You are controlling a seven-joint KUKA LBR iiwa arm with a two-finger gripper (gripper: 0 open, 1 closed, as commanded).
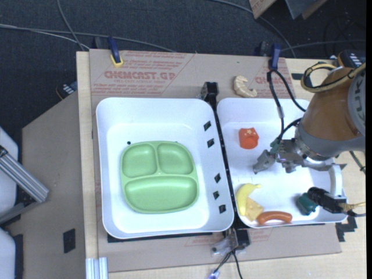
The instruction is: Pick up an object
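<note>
Standing by the tabletop (145, 74) and going left to right: the left bin (107, 156) holds just one thing, a pale green divided plate (160, 176) with three compartments. It lies flat, roughly in the middle of the bin.

The right bin (290, 188) sits just beside it, and that's where all the pickable stuff is. Behind that bin, out on the tabletop itself, there's a small beige curved piece (244, 86); can't tell what it is. Inside the bin, near the left wall toward the front, lies a yellow banana (245, 193), and a pale yellow wedge (253, 209) touches its lower end. Further back on the same side sits a small red-orange lump (248, 138), well apart from everything else. Along the front rim a reddish sausage (274, 217) lies on its side, just beside the wedge.

The jaws are over the middle of the bin, between the red-orange lump and the sausage. They look spread apart with nothing between them, and they aren't touching any of the items.

Right of them, in the front right corner, is a small teal object (306, 203). The arm (334, 118) comes in from the right, with its orange band over the bin's right side.
</note>
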